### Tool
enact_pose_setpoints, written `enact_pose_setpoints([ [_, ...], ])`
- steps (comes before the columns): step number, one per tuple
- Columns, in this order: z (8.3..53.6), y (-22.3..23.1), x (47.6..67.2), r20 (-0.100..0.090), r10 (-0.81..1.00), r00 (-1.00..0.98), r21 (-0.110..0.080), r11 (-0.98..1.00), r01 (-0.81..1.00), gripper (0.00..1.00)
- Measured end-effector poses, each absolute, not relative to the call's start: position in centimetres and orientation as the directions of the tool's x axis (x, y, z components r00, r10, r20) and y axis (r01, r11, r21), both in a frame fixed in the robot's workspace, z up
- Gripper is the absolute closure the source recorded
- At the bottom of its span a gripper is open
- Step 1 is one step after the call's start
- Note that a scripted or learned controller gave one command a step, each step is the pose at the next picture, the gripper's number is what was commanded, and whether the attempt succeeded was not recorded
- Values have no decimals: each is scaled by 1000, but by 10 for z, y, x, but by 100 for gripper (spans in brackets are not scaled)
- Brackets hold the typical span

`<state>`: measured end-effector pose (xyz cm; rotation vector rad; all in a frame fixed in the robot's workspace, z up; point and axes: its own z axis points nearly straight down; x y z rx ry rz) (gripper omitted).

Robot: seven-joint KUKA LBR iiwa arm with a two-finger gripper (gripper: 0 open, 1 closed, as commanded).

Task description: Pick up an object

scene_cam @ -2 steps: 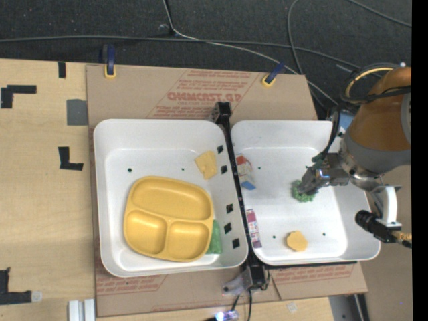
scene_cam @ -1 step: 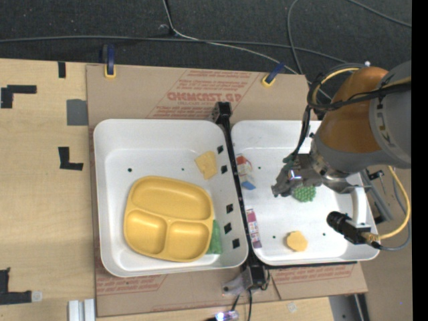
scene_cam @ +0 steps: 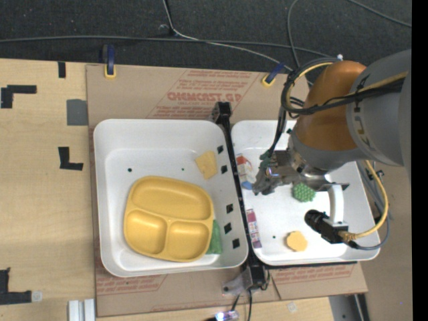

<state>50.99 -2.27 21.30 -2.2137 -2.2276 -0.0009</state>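
Note:
My gripper (scene_cam: pixel 267 179) hangs low over the left part of the right bin (scene_cam: pixel 264 134), just above a small heap of things by the divider. A green knobbly ball (scene_cam: pixel 303 192) lies right next to it on the right. A round orange piece (scene_cam: pixel 296 241) rests near the bin's front wall. A purple-and-white packet (scene_cam: pixel 252 225) lies along the divider. In the left bin (scene_cam: pixel 110 139) sit a yellow compartment tray (scene_cam: pixel 167 217), a yellow cheese wedge (scene_cam: pixel 206 165) and a green thing (scene_cam: pixel 215 238) tucked under the tray's right edge.
The arm's orange and grey body (scene_cam: pixel 341 116) covers the back right of the right bin. A black divider (scene_cam: pixel 231 179) runs between the bins. Both bins rest on brown cardboard (scene_cam: pixel 194 92), with black cables behind it.

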Motion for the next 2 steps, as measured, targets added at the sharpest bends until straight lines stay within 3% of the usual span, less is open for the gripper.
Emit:
enact_pose_setpoints([
  [2,232,77,503,0,1000,-7,-1,7,1000,100],
])
